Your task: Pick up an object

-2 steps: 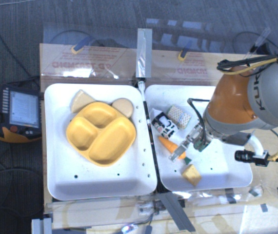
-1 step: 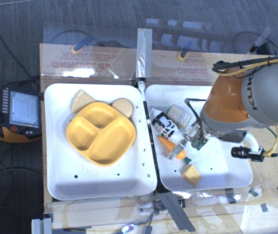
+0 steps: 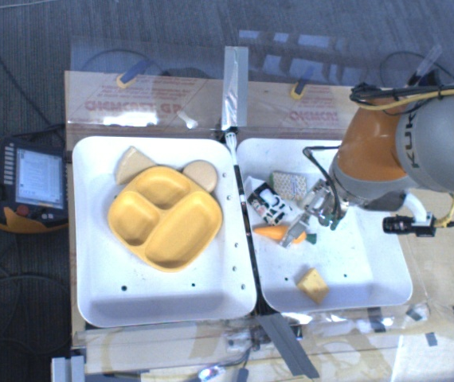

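The gripper [image 3: 300, 231] hovered low over an orange carrot-like piece [image 3: 268, 232] in the right bin [image 3: 370, 293], its grip state impossible to tell; a clean pick called for centring on the piece, clear of the black-and-white packet [image 3: 267, 205].

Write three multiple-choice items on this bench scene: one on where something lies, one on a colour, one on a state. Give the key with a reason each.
1. Where does the yellow divided plate lie?
A. In the left bin
B. In the right bin
C. On the floor

2. What colour is the band on the arm above the wrist?
A. Blue
B. Orange
C. Green

3. How does the yellow block stand to the gripper?
A. Clamped between its fingers
B. Lying apart from it, nearer the bin's front edge
C. Stacked on the plate

Key: 1 A, the plate rests inside the left bin. 2 B, the orange band sits on the grey arm. 3 B, the block lies alone on the right bin floor, while the gripper is over the carrot-like orange piece.
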Tool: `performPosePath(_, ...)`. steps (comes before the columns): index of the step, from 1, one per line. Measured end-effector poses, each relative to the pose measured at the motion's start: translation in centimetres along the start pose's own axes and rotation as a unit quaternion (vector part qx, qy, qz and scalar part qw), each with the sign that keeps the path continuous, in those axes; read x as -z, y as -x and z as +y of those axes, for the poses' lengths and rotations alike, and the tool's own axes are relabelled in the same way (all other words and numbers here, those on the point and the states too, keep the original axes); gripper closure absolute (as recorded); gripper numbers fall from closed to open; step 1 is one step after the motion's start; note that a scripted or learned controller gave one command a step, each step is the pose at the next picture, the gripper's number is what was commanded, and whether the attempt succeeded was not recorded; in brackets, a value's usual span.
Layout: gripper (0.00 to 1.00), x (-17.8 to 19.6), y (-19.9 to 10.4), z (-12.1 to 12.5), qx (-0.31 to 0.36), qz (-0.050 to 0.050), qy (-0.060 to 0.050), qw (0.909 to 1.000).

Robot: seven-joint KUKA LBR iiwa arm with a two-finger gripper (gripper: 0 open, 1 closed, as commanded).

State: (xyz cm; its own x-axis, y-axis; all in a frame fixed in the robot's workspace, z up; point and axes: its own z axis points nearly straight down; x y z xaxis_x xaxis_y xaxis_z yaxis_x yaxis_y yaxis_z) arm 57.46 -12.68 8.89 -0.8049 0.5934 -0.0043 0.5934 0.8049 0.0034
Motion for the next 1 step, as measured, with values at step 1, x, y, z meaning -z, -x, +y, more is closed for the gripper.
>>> performPosePath(1, 0.00, 0.11, -3.15, 0.14, -0.146, -0.005, 0.002, 0.9893)
